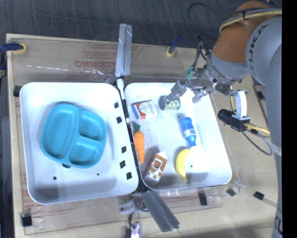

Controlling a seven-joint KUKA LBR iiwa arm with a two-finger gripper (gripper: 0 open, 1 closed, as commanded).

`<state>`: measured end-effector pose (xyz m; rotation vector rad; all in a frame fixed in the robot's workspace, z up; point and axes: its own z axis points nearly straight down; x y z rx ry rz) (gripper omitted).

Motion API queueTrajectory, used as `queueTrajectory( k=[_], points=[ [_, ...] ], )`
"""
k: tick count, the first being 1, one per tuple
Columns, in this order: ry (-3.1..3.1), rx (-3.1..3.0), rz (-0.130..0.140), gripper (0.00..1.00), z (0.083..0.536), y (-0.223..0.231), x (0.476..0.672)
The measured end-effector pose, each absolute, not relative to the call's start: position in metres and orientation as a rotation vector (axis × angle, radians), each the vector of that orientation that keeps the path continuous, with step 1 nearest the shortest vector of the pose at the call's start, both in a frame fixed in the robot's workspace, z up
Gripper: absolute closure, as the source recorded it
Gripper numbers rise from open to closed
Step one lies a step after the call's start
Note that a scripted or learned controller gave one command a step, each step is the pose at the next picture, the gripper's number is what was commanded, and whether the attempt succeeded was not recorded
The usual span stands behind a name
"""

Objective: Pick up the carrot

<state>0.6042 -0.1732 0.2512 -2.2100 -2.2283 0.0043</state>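
Left white plastic bin (34,182) sits toward the tabletop's left edge and holds a blue plastic divided plate (74,134), lying flat near the bin's middle. A grey metal bar (122,51) runs from the tabletop's far edge to the seam between the bins.

Right white plastic bin (215,138) sits just beside the left one. The orange carrot with a green stub top (138,142) lies flat against this bin's left wall, just beside the seam, lengthwise toward the near edge, untouched. Near it, toward the near edge, is a small brown-and-white carton (157,166), tilted. Toward the far edge is a red-and-white flat packet (144,109). Right of that is a small green-labelled can (170,103), on its side. Further right is a blue plastic bottle with white cap (187,130), and below it a yellow banana (182,163), close to the bin's near right corner.

The grey two-finger gripper (187,89) hangs over the bin's far side, right by the can, well apart from the carrot. Cannot tell how the jaws stand. The grey arm with orange band (240,31) comes in from the tabletop's right edge.
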Motion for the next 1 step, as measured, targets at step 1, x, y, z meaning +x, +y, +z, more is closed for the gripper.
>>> queueTrajectory(
  k=[1],
  points=[
    [-2.346,-2.084,0.005,0.0,0.1451,-0.1371,0.5262]
  ],
)
